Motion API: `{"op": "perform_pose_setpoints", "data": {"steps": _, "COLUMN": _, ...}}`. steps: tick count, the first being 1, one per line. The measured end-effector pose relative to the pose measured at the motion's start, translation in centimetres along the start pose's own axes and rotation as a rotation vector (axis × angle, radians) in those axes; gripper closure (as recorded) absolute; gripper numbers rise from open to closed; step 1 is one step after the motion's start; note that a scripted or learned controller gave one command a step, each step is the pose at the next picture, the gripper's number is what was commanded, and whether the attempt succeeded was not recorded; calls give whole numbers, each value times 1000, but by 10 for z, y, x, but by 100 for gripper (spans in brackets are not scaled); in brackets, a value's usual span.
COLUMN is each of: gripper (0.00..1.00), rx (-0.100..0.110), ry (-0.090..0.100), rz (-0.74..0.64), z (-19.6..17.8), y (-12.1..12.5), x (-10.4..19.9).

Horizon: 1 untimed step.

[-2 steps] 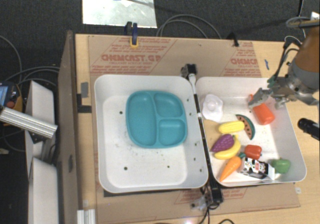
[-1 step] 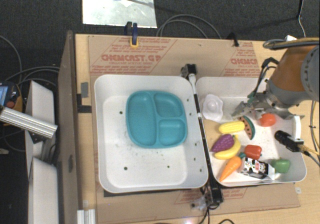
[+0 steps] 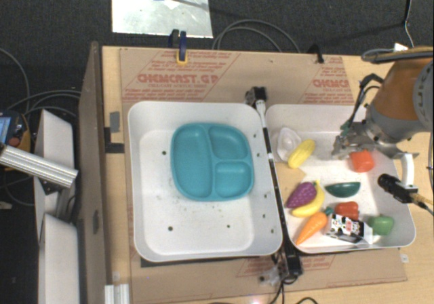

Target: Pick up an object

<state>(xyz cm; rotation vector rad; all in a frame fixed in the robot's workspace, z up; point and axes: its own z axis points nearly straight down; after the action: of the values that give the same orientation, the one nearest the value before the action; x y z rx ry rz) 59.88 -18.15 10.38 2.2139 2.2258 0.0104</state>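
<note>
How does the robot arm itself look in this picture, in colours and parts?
The arm is a thick, rounded grey body with a broad orange band above the wrist. Dark cables loop beside the band. At its end sits a small grey metal gripper.

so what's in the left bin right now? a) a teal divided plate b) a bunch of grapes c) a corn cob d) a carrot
a) the teal divided plate lies alone in the left bin, while the carrot, grapes and corn cob all lie in the right bin.
</note>
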Motion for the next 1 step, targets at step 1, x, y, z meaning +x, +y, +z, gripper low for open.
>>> {"op": "perform_pose_setpoints", "data": {"steps": 1, "gripper": 100, "rx": -5, "ry": -9, "rz": 6, "z": -88, "y": 3, "x": -27}}
